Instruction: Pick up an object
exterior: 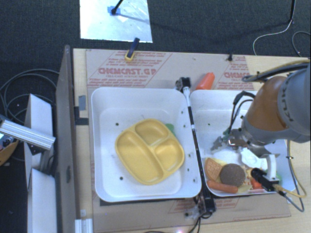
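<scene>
Grey arm (286, 106) hovers over the right bin (214, 106); jaw state I cannot tell. Toy foods — cracker (212, 168), brown cookie (232, 174), carrot (222, 188) — crowd lower right; a grab may nudge neighbours or slip.

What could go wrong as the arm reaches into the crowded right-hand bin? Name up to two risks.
The brown round piece, waffle-like piece and carrot lie packed together in the right bin, so the gripper may nudge neighbours or close on none. The arm also hides part of that bin.
</scene>
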`<state>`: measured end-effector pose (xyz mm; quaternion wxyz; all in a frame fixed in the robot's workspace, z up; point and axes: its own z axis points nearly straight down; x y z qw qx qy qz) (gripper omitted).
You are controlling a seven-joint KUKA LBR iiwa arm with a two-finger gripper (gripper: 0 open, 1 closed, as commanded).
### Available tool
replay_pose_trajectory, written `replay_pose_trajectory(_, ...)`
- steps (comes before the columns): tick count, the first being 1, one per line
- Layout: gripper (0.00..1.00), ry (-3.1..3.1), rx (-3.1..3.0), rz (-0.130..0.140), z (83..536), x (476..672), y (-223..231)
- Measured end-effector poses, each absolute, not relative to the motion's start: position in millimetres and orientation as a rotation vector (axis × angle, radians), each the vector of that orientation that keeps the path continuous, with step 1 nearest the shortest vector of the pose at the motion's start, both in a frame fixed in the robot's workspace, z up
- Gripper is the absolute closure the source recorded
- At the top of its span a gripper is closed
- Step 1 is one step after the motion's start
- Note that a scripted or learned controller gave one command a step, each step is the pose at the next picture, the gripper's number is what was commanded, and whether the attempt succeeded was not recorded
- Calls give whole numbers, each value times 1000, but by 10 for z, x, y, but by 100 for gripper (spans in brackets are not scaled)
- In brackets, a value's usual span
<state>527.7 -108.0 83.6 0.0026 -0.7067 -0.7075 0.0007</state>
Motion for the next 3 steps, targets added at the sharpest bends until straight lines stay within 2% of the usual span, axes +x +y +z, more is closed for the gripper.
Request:
replay_pose_trajectory(1, 0, -2235, -2223, -8, 861, 6337, -1418)
replay_pose_trajectory(2, 0, -2232, -2220, -5, 858, 6706, -1616)
replay_pose_trajectory(3, 0, -2220, -2216, 2, 840, 6006, -1226)
